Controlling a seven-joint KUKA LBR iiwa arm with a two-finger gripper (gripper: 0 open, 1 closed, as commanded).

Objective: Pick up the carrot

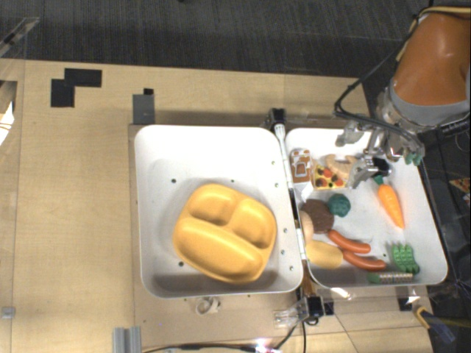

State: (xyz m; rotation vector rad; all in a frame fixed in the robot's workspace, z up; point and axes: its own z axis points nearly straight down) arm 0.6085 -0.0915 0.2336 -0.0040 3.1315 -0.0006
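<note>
The carrot (391,204), orange with a green top, lies in the right bin (423,197) near its right wall, pointing toward the front. The gripper (370,166) hangs over the back of that bin, just above and left of the carrot's green end. Nothing shows in its grasp. The grey wrist and the orange band rise toward the top right corner.
A small brown box (299,164), a colourful food piece (331,172), a teal ball (339,204), a brown lump (318,213), two red sausages (350,243), a yellow potato (324,254) and a green toy (403,257) share the right bin. A big yellow loaf (224,231) sits in the left bin (169,160).
</note>
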